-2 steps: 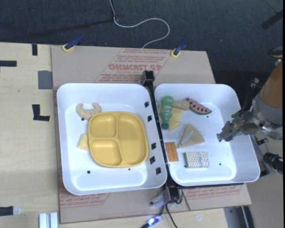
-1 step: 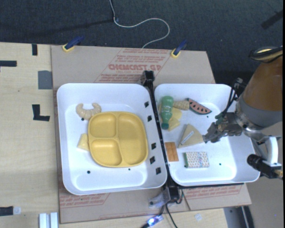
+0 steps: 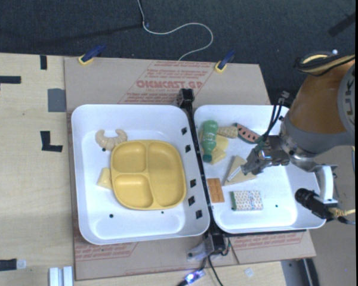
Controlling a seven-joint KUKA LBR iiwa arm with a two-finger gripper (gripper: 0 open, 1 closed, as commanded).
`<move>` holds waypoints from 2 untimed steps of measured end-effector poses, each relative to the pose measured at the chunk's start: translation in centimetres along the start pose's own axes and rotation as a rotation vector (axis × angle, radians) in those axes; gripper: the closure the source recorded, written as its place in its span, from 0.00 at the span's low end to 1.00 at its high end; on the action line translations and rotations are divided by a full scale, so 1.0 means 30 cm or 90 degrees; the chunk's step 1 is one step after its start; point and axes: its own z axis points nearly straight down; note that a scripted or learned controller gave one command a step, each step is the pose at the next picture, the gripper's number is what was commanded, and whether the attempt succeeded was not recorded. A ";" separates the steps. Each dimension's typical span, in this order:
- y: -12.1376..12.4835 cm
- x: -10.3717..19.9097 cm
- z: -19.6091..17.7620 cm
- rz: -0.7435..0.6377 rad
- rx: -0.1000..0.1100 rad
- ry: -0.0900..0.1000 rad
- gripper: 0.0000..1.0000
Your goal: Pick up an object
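one cardboard sheet (image 3: pixel 161 79), red print, wording too blurred to read

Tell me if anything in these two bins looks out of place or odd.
Mostly ordinary clutter. One oddity: the flat orange rectangular card lies against the divider wall of the right white bin, partly on its rim. The yellow divided plate sits flat in the left white bin.

Two bins (image 3: pixel 86 159) (one yellow plate (image 3: pixel 148 174))
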 end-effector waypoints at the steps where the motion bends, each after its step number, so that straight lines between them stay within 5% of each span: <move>1: 0.012 -0.052 0.036 0.004 0.001 -0.001 1.00; 2: 0.013 -0.049 0.032 0.003 0.001 -0.001 1.00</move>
